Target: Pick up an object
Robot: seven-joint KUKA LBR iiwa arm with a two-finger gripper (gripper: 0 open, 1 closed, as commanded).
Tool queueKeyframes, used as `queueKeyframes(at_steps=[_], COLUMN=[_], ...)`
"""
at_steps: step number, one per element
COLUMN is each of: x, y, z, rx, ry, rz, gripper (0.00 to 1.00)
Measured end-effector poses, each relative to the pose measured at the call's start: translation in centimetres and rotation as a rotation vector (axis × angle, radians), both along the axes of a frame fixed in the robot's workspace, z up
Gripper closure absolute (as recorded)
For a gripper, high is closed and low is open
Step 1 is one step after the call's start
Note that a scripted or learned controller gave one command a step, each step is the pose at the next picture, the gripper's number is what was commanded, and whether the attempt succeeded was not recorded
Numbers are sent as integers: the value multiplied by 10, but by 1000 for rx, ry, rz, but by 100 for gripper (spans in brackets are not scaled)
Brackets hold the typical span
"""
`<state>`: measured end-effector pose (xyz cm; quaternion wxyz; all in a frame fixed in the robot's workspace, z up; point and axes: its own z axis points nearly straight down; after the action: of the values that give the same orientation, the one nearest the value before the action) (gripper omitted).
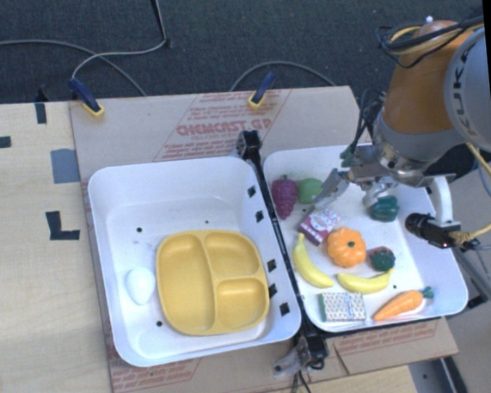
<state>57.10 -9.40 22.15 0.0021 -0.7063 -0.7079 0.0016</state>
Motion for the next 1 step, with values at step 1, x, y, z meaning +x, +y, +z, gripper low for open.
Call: queueKeyframes(at_steps=[1], x=[-7], y=[-18], z=[-127], rx=[1], ry=[2], rz=[-1], gripper=[0])
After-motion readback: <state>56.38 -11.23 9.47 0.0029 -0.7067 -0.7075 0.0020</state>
